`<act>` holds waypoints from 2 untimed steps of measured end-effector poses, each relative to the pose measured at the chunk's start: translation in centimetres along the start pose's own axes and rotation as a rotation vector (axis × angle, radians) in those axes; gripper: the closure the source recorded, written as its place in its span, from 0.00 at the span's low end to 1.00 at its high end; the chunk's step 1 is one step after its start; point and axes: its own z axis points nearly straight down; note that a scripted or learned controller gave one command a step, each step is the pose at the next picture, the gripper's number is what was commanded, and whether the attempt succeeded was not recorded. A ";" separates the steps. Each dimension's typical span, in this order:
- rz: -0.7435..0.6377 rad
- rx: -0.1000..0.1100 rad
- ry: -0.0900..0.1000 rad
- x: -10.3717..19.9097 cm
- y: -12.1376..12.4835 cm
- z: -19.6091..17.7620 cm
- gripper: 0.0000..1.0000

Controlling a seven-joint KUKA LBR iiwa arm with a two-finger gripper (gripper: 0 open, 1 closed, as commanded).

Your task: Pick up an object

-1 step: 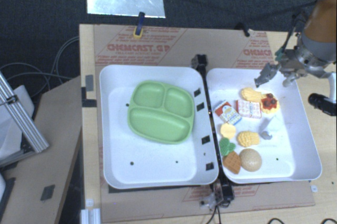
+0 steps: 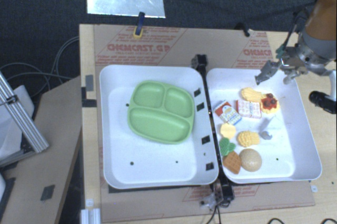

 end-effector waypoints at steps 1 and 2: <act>-0.002 0.000 0.000 0.2 0.8 4.4 0.00; 0.001 0.002 0.000 0.1 1.0 10.6 0.00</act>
